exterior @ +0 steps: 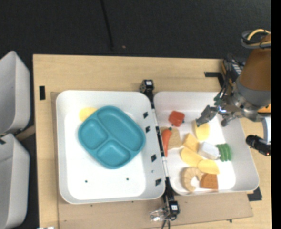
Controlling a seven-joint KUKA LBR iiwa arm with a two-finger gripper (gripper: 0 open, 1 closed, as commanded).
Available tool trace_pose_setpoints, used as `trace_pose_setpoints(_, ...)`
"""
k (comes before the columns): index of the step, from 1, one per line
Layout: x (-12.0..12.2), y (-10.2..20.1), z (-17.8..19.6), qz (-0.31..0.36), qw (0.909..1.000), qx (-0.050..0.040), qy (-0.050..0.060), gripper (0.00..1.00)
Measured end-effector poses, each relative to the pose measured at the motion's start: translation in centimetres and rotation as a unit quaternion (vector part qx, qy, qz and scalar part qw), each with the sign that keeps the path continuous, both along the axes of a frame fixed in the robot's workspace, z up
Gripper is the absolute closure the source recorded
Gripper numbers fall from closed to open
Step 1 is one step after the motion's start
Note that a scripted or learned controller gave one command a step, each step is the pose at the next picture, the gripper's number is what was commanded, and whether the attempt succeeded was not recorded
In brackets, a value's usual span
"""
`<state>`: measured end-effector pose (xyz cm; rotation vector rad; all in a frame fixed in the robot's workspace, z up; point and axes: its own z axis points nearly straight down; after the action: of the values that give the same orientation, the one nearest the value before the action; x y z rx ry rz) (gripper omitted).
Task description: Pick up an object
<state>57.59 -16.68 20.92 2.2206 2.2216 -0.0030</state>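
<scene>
The right bin holds several toy foods: a red block, an orange carrot, yellow wedges, a white piece, a green piece and a brown waffle. My gripper hangs over the bin's upper right part, open, its fingers spread apart with nothing between them. A pale yellow piece lies just below the left fingertip. Whether that finger touches it I cannot tell.
The left bin carries a teal divided plate with a yellow item peeking out at its upper left. A round tan cookie lies near the right bin's front wall. Black clips sit on the divider between the bins.
</scene>
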Motion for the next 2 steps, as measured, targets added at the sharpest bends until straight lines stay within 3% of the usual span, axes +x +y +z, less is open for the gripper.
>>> trace_pose_setpoints(2,0.2,-0.5,-10.6,-0.001,1.0000,0.0004,0.001,0.00)
